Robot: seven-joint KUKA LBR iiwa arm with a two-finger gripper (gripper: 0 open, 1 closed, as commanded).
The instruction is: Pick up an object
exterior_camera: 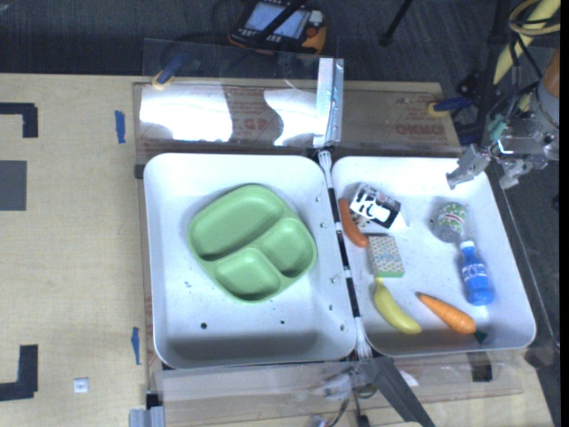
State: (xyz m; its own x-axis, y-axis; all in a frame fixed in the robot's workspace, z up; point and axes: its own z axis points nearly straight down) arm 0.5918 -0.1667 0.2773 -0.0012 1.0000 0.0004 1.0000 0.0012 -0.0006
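At two o'clock over the right bin (516, 327) I see my gripper (487, 169), fingers spread apart and holding nothing. Below it, toward seven o'clock, lie a banana (395, 308), a carrot (447, 314), a blue bottle (475, 275) and a speckled sponge (386, 255). At nine o'clock, the left bin (169, 238) holds a green divided plate (252, 241).

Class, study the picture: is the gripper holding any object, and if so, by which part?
Nothing is held. The grey two-finger gripper hangs over the right white bin's far right corner, with no object between its fingers.
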